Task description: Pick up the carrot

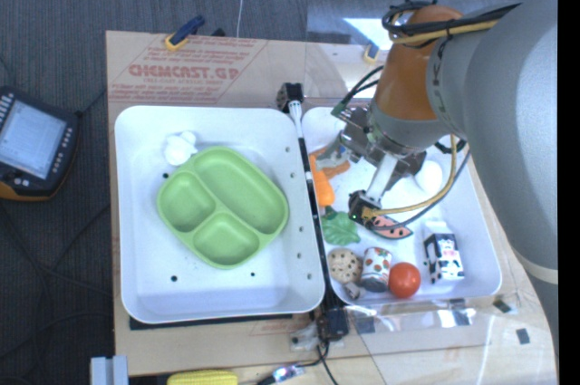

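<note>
The grey arm reaches in from the right, and its orange band sits over the far part of the right bin. The gripper hangs low at the far left side of that bin. It is too hard to see if it is clenched or let go, so that cannot be told.

The carrot lies in the right bin, right up against the left wall, just to the near-left of the gripper. It looks very close to the gripper, but it is not clear if they touch.

Near the carrot, on its near side, is a green leaf. Nearer still come a round cookie, a small red and white thing and a red tomato, all in a row by the near wall. A watermelon slice lies in the middle of the bin, and a little black and white cow stands to its right.

The left bin holds a green plate with three parts. A small white lump (maybe a toy, it is too small to tell) sits just beside the plate's far left edge.

Both bins rest on a brown board with red letters.
</note>
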